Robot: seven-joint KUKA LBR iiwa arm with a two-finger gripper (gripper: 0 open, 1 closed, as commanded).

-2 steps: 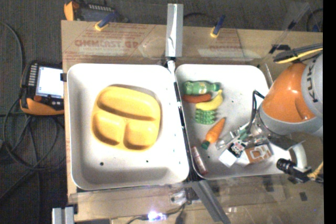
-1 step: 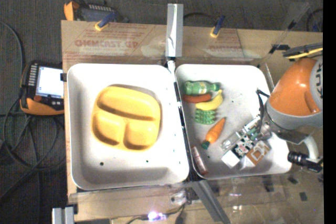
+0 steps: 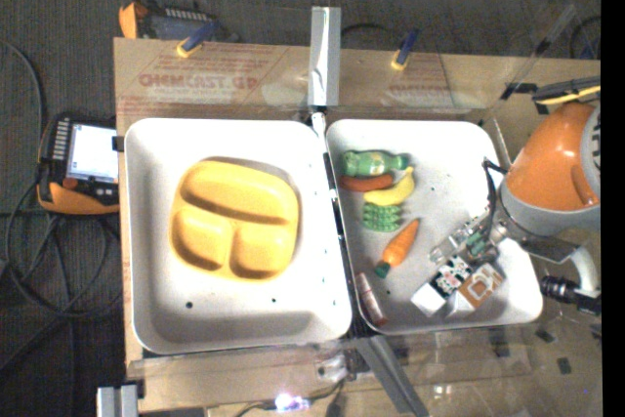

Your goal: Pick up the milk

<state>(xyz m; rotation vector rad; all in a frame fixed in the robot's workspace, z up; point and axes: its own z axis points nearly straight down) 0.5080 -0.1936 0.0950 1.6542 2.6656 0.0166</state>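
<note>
The milk (image 3: 455, 286) is a small white carton with black-and-white and brown print. It lies tilted on its side in the front right corner of the right bin (image 3: 439, 144). My gripper (image 3: 472, 245) hangs low over the bin just behind and to the right of the carton, right at its upper end. Whether it touches the carton I cannot tell. The orange band and grey wrist (image 3: 557, 173) reach in from the right over the bin's right rim.
Also in the right bin are a green bottle (image 3: 372, 160), a red sausage (image 3: 369, 181), a banana (image 3: 393, 192), a green ribbed item (image 3: 381, 214), a carrot (image 3: 398, 247) and a brown item (image 3: 370, 298) by the front left wall. A yellow divided plate (image 3: 236, 218) lies in the left bin (image 3: 146, 210).
</note>
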